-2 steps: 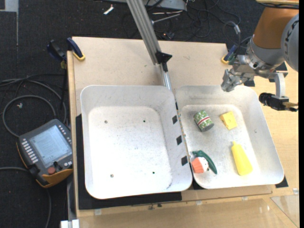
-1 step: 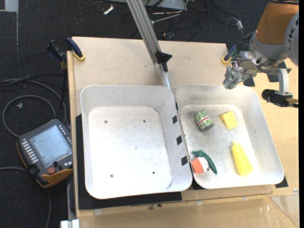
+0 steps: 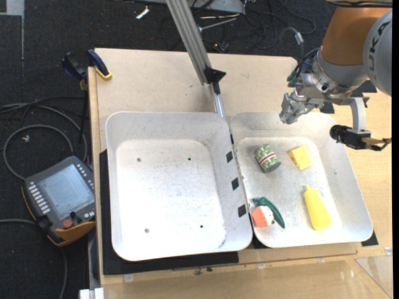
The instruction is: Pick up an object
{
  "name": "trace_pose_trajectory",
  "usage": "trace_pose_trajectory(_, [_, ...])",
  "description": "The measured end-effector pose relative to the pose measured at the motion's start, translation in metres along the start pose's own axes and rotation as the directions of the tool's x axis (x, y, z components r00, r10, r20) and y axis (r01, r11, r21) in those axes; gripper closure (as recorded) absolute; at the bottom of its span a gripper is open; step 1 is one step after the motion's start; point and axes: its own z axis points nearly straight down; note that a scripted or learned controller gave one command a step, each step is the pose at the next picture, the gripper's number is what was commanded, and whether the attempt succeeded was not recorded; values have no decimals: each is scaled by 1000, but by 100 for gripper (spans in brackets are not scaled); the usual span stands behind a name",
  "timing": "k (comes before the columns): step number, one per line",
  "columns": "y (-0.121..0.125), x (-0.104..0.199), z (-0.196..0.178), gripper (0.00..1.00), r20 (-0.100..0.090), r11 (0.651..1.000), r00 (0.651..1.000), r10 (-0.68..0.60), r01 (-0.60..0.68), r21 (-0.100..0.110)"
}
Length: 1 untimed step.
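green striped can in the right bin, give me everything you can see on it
The green striped can is a small cylinder with a green patterned body and a red-and-white band, lying tilted on its side in the upper-left part of the right bin. It rests on the bin floor, apart from the yellow block to its right.

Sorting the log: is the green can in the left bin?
No, the green can lies in the right bin, beside a yellow block.

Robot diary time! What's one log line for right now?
hand: above right bin's far edge, holding nothing | in right bin: can, yellow block, yellow bottle, orange-green toy | pick: not yet done
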Motion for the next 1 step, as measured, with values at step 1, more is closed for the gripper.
trace_pose_trajectory(1, [-18, 46, -5, 100, -1, 1000, 1000, -1, 1, 1])
